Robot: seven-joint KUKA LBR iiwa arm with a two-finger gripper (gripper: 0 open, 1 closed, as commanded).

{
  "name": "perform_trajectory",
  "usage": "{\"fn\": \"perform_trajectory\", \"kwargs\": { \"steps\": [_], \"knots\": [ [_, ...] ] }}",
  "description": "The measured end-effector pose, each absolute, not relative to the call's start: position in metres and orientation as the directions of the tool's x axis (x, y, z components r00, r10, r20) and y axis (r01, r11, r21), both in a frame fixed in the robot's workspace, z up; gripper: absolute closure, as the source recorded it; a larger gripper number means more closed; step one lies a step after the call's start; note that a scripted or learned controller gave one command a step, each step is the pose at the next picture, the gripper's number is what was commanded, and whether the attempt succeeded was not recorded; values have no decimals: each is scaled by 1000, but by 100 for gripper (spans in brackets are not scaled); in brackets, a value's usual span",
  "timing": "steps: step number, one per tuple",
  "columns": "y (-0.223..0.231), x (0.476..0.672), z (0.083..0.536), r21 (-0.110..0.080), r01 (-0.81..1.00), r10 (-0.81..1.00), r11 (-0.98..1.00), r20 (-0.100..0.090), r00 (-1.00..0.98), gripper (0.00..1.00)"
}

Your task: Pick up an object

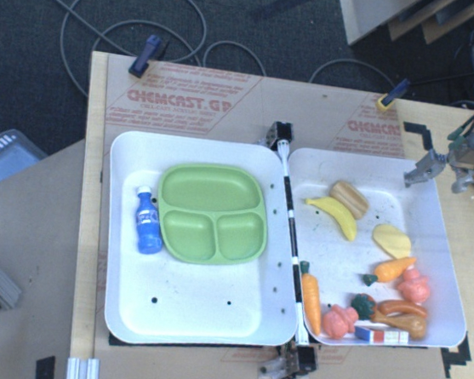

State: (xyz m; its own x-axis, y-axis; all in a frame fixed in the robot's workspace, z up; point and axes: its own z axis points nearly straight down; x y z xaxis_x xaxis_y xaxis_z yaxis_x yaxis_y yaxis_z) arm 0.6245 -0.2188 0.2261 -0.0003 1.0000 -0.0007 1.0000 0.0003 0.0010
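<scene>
A grey two-finger gripper [442,165] hovers at the far right corner of the right-hand shallow white bin [445,253], its fingers spread apart and holding nothing. This looks like the approach step, before any grasp; next it likely needs to travel inward over the toys and descend. The nearest candidate, a yellow plastic banana [334,214], lies in that bin's far half, just beside a tan bread roll [349,197]. Its long axis runs diagonally, from upper left toward lower right. The left white bin [188,307] holds a green divided plate [212,214] and a small blue bottle [147,222].
</scene>
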Motion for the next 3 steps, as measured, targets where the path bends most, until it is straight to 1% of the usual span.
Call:
{"fn": "perform_trajectory", "kwargs": {
  "steps": [1, 2, 3],
  "knots": [
    [-216, 585, 95, 2, 1000, 1000, 2, 2, -2, 0],
    [-174, 547, 85, 1, 1000, 1000, 0, -1, 0, 0],
    [-129, 600, 120, 2, 1000, 1000, 1, 0, -1, 0]
  ]
}}
